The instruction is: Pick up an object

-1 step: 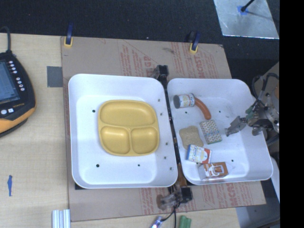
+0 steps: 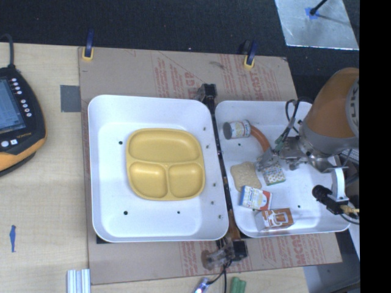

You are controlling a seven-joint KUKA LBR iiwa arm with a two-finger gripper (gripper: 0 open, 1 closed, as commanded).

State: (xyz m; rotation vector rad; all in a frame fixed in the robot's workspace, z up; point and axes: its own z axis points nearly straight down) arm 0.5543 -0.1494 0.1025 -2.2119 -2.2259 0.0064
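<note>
right bin: holds all loose items | left bin: yellow divided plate | gripper: low in right bin, grip state cannot tell | checkered packet: just below-right of tip, nearest target, long axis slanting | sponge: just left | small can: up-left, lying sideways

Both bins look like smooth, slightly glossy white plastic, and the yellow tray in the left one is matt plastic with a soft sheen. They sit on a sheet of dull brown cardboard on top of a pale wood-look bench. The arm has a smooth orange band, with shiny metal bits down by the wrist.
</note>
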